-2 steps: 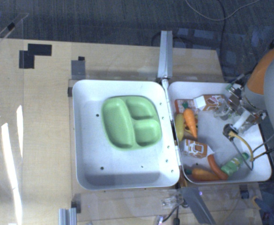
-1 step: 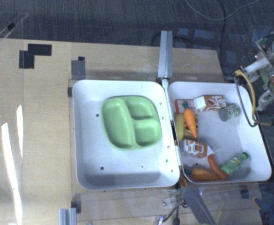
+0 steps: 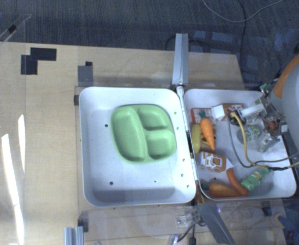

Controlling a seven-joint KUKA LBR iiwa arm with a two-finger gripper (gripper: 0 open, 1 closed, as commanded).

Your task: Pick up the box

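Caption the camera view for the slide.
Arm over the right bin of toy food; green divided plate in the left bin.

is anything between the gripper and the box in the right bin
Nothing visible blocks it. The gripper hangs over the right bin's right side; the box lies to its left near the bin's middle, with a carrot touching its upper edge and a yellow cable looping between them.

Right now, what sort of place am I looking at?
Probably a robotics lab test bench. A grey arm reaches over two white bins: one holds a green divided tray, the other toy food like a carrot. Cables trail across the carpet.
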